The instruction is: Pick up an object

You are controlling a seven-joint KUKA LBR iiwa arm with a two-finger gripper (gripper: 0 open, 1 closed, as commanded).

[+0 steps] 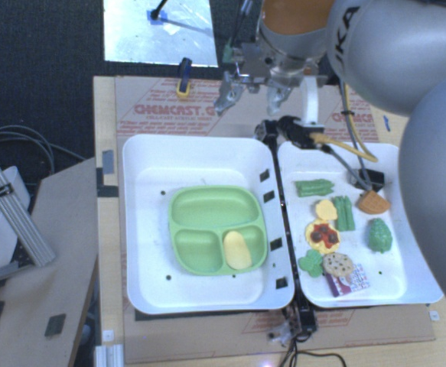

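I see my end effector point(255, 98) spread open and empty above the bins' far edge; the yellow piece point(238, 250) lies in the green tray point(207, 209), well apart.

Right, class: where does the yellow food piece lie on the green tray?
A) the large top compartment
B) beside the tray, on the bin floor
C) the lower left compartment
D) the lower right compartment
D: the yellow piece sits in the lower right compartment of the green tray.

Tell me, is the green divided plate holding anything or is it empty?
Not empty. A yellow piece lies in the lower right compartment of the green divided plate; its other two compartments look bare.
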